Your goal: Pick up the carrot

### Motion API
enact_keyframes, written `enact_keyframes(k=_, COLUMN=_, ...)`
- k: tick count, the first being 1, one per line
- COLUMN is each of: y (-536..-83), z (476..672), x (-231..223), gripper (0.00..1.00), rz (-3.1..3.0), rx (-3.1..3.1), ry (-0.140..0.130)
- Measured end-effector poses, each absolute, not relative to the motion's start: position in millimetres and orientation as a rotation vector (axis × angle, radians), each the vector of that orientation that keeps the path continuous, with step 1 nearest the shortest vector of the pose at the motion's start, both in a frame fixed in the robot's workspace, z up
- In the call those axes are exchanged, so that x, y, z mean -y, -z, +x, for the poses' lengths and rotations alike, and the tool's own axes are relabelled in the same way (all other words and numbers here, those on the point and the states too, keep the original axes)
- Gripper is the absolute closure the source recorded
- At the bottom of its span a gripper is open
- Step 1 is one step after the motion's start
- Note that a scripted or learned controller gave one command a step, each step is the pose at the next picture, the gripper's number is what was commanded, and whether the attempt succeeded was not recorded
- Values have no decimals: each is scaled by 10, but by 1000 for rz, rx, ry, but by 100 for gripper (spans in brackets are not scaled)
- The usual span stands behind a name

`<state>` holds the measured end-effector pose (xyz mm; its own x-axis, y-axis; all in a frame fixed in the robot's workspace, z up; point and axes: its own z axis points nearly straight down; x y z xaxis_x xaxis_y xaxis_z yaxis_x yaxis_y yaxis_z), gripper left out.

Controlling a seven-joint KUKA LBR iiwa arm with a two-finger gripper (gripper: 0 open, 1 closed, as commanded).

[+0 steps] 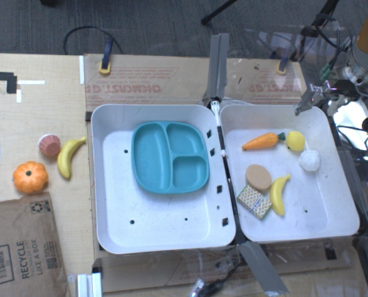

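Right now the carrot (261, 142) lies in the right bin (339, 218), near its far edge, green tip just beside a lemon (295, 142). Nearby sit a white ball (310, 160), a round cookie (258, 177) and a banana (278, 194). The gripper (312, 96) hovers over the bin's far right corner, well apart from the carrot; its opening cannot be made out.

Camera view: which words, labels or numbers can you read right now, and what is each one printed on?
"RECYCLE" with "LIKE A BOSS" beneath it, reading sideways: on the brown paper bag at lower left.
Barcode above that text on the same bag: digits too small to read.
Red lettering, upside down, seemingly "CHEMCYL": on the cardboard sheet behind the left bin; the smaller red lines under it are too blurred to read.
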<state>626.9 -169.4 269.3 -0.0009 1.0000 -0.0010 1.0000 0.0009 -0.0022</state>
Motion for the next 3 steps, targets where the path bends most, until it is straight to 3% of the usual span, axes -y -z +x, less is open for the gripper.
enact_keyframes(k=1, y=-1531, z=6589, x=1648, gripper=0, rz=-1995, rx=2426, ry=-2)
enact_keyframes(k=2, y=-915, z=6304, x=1112, gripper=0, rz=-2082, rx=2352, ry=-2)
enact_keyframes(k=3, y=-960, z=6251, x=1141, gripper=100, rz=-2081, rx=2332, ry=-20)
